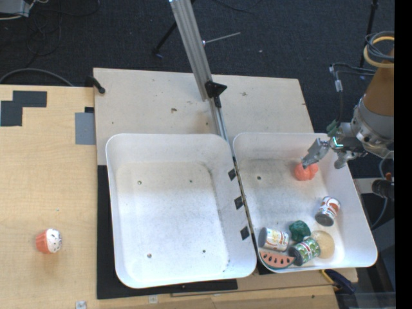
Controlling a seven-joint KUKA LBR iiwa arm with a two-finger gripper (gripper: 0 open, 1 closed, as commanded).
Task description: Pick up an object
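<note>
Orange object [306,171], roundish with no clear long axis, lies near the right bin's [360,201] far edge; the gripper [327,154] hangs spread just above it.

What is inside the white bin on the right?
In the right bin: an orange-red object beneath the tool, a small can, and a corner pile with a watermelon slice. Anything under that pile is hidden.

The left bin [174,211] offers open floor throughout. In the right bin [277,185], the far left and middle floor lie open, with an orange lump [306,171] at the far right. Cans [328,210], a melon slice [278,261] and other bits crowd the near right corner. A slanted rail [196,47] overhangs the divider's far end.
</note>
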